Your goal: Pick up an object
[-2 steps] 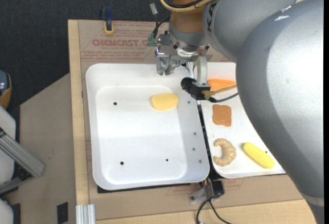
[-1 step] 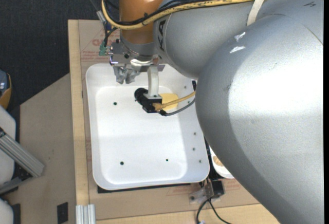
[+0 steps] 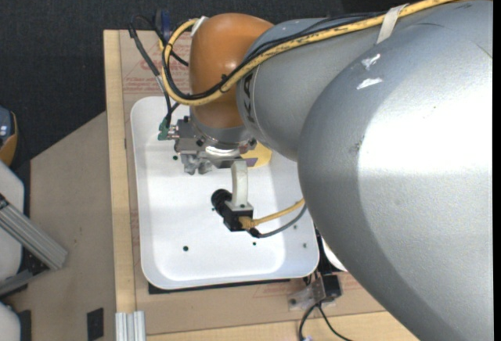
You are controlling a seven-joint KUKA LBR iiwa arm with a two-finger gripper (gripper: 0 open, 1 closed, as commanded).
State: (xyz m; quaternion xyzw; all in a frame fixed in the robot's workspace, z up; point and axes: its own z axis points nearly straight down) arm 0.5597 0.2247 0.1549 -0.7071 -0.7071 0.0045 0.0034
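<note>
The grey arm, reaching in from the right, covers most of the scene; its orange band sits over the far part of the left white bin. The end effector hangs low over that bin's floor. Whether it is wide or narrow cannot be told. No loose object can be made out on the bare floor; anything to pick likely lies hidden beneath the wrist, direction undetermined.
</note>
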